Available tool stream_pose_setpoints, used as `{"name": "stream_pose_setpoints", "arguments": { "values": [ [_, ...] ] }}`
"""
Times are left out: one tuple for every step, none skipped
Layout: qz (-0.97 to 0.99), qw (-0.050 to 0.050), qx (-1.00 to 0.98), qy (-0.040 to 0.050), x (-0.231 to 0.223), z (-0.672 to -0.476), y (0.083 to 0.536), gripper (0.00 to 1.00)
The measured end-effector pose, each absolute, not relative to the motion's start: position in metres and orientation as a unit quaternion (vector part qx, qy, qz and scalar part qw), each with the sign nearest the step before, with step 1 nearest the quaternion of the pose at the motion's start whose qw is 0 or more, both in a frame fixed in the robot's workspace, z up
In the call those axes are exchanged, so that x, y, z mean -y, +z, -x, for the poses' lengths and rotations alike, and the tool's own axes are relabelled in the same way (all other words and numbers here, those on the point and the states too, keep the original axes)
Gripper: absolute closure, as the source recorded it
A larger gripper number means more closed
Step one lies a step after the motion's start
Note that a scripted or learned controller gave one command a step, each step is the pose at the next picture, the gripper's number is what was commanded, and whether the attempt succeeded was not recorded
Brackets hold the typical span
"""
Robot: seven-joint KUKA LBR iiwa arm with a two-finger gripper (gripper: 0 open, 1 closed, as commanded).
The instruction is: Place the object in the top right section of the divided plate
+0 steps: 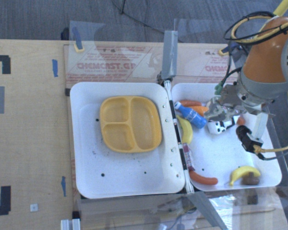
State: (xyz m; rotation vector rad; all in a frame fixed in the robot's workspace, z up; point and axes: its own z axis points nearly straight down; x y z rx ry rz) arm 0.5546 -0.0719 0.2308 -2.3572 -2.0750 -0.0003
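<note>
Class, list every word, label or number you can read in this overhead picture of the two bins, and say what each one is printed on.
"CHEMCAST GP": red print on the clear sheet behind the left bin; the reading is uncertain because the print is faint.
Smaller red lines around it: too blurred to read.
Red print on the sheet behind the right bin: too blurred to read.
Label on the blue bottle: too small to read.

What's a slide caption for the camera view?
Arm's gripper over the right bin of toy food; yellow divided plate waits in the left bin.
</note>
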Motion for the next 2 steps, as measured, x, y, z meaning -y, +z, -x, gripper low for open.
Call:
{"name": "stream_pose_setpoints", "arguments": {
  "values": [
    [0.812,0.000,0.584,0.0003,-0.0183,-0.6413,0.1879,1.00],
    [0.812,0.000,0.584,0.0004,-0.0185,-0.6414,0.1881,0.00]
  ]
}}
